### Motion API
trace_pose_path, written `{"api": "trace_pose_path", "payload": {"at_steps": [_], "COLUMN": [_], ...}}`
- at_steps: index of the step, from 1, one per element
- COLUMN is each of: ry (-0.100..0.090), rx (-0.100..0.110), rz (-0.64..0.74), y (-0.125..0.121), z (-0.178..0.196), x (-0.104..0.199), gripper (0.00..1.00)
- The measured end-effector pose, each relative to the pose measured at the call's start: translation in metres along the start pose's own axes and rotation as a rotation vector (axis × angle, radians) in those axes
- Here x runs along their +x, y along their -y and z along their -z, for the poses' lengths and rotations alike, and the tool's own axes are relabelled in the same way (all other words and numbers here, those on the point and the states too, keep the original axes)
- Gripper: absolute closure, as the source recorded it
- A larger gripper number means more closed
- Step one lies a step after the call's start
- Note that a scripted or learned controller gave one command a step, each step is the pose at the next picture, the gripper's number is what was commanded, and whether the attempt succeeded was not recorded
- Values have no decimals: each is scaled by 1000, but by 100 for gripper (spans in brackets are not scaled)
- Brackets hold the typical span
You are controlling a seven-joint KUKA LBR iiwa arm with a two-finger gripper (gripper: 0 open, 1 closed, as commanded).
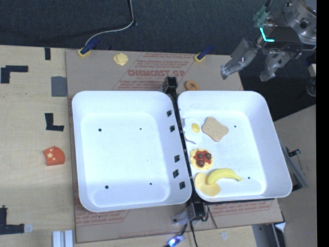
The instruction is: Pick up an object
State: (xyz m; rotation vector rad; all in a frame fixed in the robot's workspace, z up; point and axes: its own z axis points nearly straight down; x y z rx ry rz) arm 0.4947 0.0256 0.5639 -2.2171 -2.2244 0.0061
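Gripper (pixel 254 63) hangs high beyond the right bin (pixel 259 107), jaws spread wide and holding nothing, while the banana (pixel 222 176) and toast (pixel 215 129) lie waiting inside, clustered toward its left half.

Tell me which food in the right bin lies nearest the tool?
The bread slice: it lies toward the bin's far side, closer to the tool than the banana at the near edge.

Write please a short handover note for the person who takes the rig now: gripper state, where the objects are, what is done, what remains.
Gripper: open, holding nothing, above the bench beyond the right bin's far corner.
In the right bin: bread slice, banana, a small pizza-like toy, a fried egg, a yellow piece.
Done: nothing picked yet.
Left: descend into the right bin, grasp one object, lift.
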Motion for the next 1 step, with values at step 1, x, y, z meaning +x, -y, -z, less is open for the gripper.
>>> {"api": "trace_pose_path", "payload": {"at_steps": [1], "ry": [0], "rx": [0], "rz": [1], "y": [0], "z": [10], "x": [0], "gripper": [100]}}
